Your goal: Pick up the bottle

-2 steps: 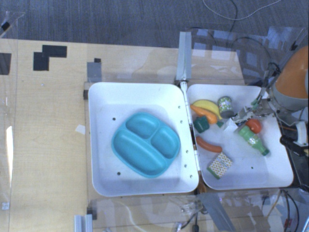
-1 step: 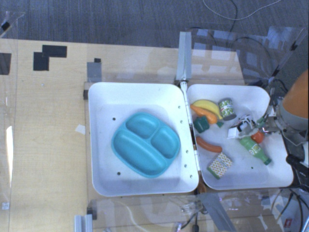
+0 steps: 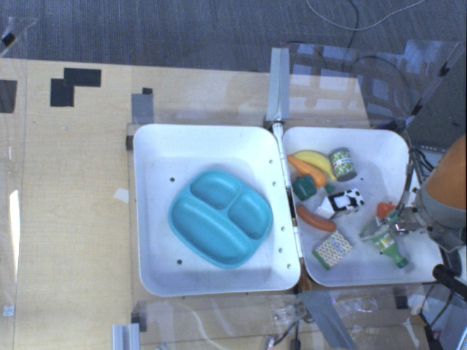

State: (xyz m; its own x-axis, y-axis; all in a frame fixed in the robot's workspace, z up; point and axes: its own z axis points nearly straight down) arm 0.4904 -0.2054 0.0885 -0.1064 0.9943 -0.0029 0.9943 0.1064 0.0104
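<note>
Camera view: the tool is placed right above the green bottle for grabbing; its grip cannot be told.

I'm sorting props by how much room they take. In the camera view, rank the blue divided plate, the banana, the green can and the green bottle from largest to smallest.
1. blue divided plate, by far the largest
2. banana
3. green bottle and green can: they look similar, and the gripper partly covers the bottle, so I leave them unranked.
</note>
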